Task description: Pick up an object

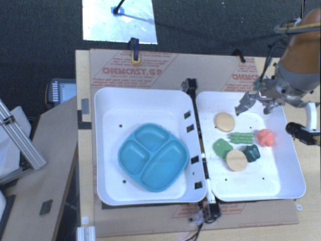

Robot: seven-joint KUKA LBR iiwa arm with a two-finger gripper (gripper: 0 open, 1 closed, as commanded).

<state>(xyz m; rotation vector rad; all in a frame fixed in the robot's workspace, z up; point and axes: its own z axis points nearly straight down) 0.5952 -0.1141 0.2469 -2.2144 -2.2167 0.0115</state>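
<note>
We see a flat brown cardboard-coloured bench point(150, 67) with red lettering, and on it two shallow white plastic bins side by side. The left white bin point(108, 134) holds a light blue plastic plate point(153, 156) with three compartments, lying flat near the bin's middle and turned at a slant.

The right white bin point(281, 185) holds the small pieces, all gathered in its upper middle part. The grey arm with the orange band point(301, 49) reaches in from the right, above the far right corner of this bin. Its two-finger gripper point(246, 104) hangs over the bin's upper part, up and to the right of the small pieces, touching none of them. We cannot tell how the jaws stand from this angle, and we see nothing between them.

Nearest the gripper lies a round tan disc point(224, 121). Below it we find a pale green ridged strip point(242, 137) lying crosswise, and to its right a pink-orange lumpy piece point(266, 137). Under the strip, at left, sits a green rounded block point(221, 147). A second round tan disc point(236, 160) lies just beside that block, and it touches a dark teal chunk point(252, 153) on its upper right.
</note>
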